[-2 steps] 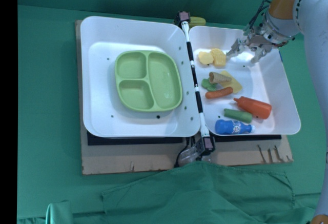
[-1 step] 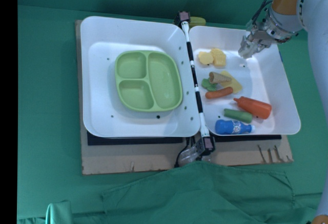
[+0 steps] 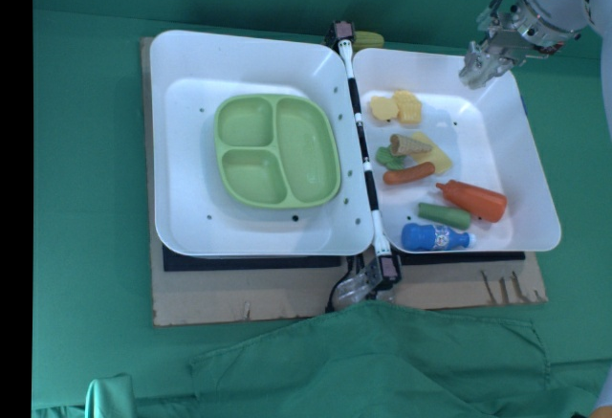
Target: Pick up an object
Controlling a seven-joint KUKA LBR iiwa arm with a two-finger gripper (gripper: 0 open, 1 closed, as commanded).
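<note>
The right bin (image 3: 521,134) holds several toy foods: yellow pieces (image 3: 397,107), an ice cream cone (image 3: 408,144) on a yellow wedge (image 3: 436,158), a green piece (image 3: 388,159), a red sausage (image 3: 408,174), an orange bottle (image 3: 472,200), a green item (image 3: 444,214) and a blue bottle (image 3: 434,237). My gripper (image 3: 475,70) hangs above the bin's far right corner, well away from all of them, with nothing visible between its fingers.
The left bin (image 3: 182,72) carries a green divided plate (image 3: 276,150). A black-and-white divider (image 3: 360,134) runs between the bins. Brown cardboard (image 3: 249,297) lies under both, and green cloth (image 3: 382,359) bunches up at the front.
</note>
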